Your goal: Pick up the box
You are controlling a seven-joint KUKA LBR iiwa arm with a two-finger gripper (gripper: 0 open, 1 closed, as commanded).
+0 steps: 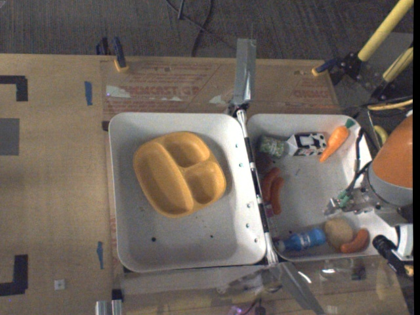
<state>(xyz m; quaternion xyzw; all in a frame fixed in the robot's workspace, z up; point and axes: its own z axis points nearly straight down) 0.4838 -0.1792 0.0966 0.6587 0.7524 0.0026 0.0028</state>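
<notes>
Near edge, right bin (308, 176): blue bottle (303, 239), potato (338, 231). Gripper (346, 202) hovers above them, grip state cannot tell. Box (308, 144), cow-patterned, lies at bin's far side beside carrot (335, 142). Beyond: plywood bench (52, 176), dark carpet (98, 8).

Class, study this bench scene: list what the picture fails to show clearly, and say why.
- Gripper: small and blurred in the camera view; finger state unreadable.
- Box: black-and-white print too small to read.
- Arm: cut off by the right edge.
- Blue bottle: blurred; label unreadable.
- Right bin: near rim blurred by glare.
</notes>
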